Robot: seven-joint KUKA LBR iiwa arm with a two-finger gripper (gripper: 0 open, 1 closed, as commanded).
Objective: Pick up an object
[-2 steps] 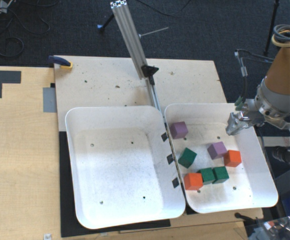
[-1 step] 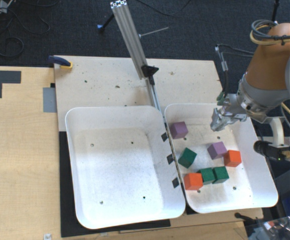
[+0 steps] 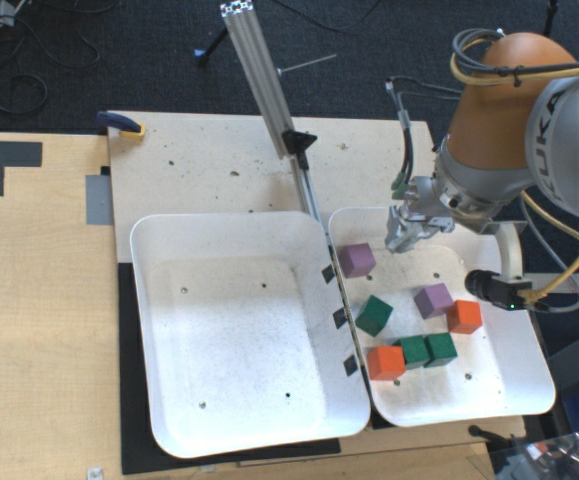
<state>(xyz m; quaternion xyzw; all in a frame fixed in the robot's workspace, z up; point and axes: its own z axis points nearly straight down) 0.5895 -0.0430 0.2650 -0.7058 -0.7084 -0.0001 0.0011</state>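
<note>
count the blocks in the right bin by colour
purple blocks: 2
green blocks: 3
orange blocks: 2
total: 7, all in the right bin

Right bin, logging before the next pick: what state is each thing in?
Gripper: above bin's far end, holding nothing visible.
Purple cubes: loose, apart.
Orange cubes: loose.
Green cubes: one tilted alone, two touching.
Right bin: holds all seven.
</note>
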